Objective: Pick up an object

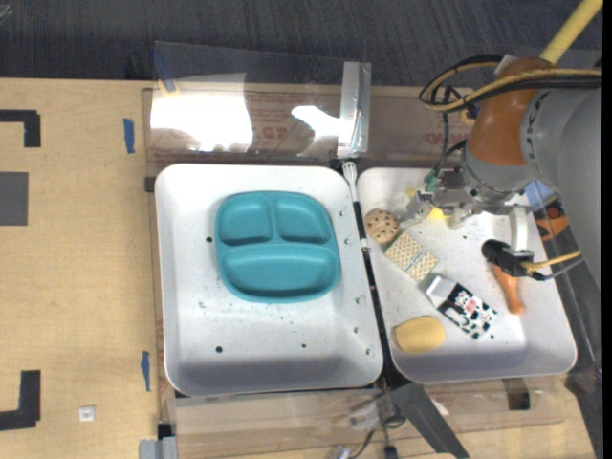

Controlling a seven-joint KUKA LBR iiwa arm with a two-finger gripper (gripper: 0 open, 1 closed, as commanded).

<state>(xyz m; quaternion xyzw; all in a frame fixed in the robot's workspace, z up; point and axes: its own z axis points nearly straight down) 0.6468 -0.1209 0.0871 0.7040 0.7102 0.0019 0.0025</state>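
The hand (pixel 432 202) hangs low over the far part of the right bin (pixel 541 338), at the end of the grey arm (pixel 566 134) with its orange band (pixel 499 132). From here I cannot tell whether the hand is spread or pressed together, and nothing can be seen held in it.

Closest to the hand is a round speckled biscuit (pixel 381 225), just beside it on the side toward the rim shared with the left bin (pixel 191 338), and almost against that rim. A checked pad (pixel 412 254) lies tilted just nearer the front than the hand, touching or nearly touching the biscuit. Farther toward the front edge sit a black-and-white patterned box (pixel 463 308) and, at its corner, a yellow lump (pixel 419 334) close to the front wall. On the hand's other side, toward the arm, an orange-handled tool (pixel 512 271) lies apart from the rest.

Bare white floor shows between the hand and the tool, and in the front corner past the box. The left bin, well away from the hand, holds a teal divided plate (pixel 277 245) with free floor all round it. Both bins sit on the bench (pixel 76 256).
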